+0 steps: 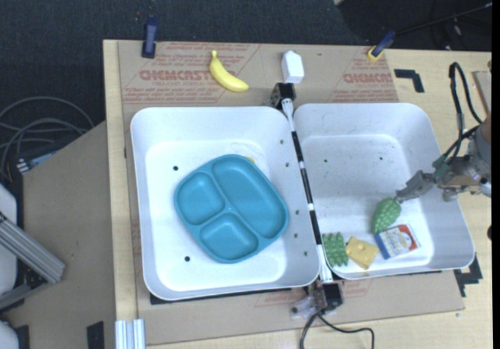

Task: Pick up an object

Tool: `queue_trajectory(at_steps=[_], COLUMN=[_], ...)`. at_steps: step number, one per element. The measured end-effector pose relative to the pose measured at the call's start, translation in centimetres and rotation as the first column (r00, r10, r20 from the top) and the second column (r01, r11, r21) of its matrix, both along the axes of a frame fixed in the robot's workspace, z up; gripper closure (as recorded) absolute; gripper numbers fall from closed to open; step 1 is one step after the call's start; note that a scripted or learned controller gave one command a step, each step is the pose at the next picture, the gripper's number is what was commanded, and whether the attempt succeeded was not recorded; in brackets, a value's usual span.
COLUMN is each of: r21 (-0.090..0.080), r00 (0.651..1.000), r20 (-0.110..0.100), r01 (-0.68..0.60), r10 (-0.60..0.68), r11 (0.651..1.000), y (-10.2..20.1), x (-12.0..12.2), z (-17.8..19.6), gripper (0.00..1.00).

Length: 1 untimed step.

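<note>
The right bin [367, 133] holds four small items near its front edge. A green knobbly toy [386, 215] lies beside a red, white and blue packet [398, 240]. Left of them are a yellow cheese wedge [360, 252] and a green bumpy piece [334, 249]. My gripper [414, 186] reaches in from the right, low over the right bin. Its tip hangs just above and to the right of the green knobbly toy. Nothing shows in its grasp.
A blue divided plate [230, 207] lies in the left bin [156, 144]. On the cardboard behind the bins are a banana [226, 74] and a white block [293, 66]. Cables hang at the right edge [462, 101].
</note>
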State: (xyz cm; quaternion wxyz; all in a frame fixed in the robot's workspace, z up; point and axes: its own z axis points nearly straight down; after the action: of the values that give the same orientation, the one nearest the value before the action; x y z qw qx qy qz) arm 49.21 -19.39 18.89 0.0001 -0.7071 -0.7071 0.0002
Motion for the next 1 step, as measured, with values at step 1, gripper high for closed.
queue_trajectory(at_steps=[1], r21=[0.0], r00=[1.0], r20=[0.001], r01=[-0.001], r10=[0.001], r11=[1.0], y=[3.92], x=[0.34], z=[-10.45], gripper=[0.0])
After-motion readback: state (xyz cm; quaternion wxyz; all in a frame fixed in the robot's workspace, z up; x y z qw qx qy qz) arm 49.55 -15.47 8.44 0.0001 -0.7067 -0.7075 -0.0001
